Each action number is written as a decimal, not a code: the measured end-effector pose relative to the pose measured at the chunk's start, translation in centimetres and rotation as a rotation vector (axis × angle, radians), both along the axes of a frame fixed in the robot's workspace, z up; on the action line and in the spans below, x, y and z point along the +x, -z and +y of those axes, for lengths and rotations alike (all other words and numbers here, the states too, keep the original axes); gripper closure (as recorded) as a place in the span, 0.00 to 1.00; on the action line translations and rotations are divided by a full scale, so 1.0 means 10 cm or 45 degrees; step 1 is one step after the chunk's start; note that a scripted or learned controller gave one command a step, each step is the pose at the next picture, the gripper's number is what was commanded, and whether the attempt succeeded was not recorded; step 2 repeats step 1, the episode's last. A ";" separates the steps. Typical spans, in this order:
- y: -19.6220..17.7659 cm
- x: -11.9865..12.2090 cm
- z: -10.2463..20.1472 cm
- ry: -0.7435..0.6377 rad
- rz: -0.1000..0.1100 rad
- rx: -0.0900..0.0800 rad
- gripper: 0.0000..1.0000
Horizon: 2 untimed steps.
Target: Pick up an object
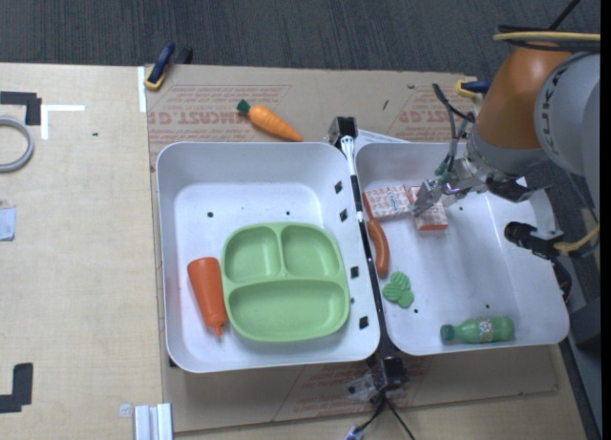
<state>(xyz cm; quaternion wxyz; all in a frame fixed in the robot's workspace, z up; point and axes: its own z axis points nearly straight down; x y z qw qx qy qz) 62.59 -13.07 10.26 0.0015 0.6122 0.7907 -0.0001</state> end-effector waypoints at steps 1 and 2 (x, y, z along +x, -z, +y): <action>-0.90 0.22 0.48 -0.439 0.000 0.000 1.00; -0.90 0.22 0.48 -0.439 0.000 0.000 1.00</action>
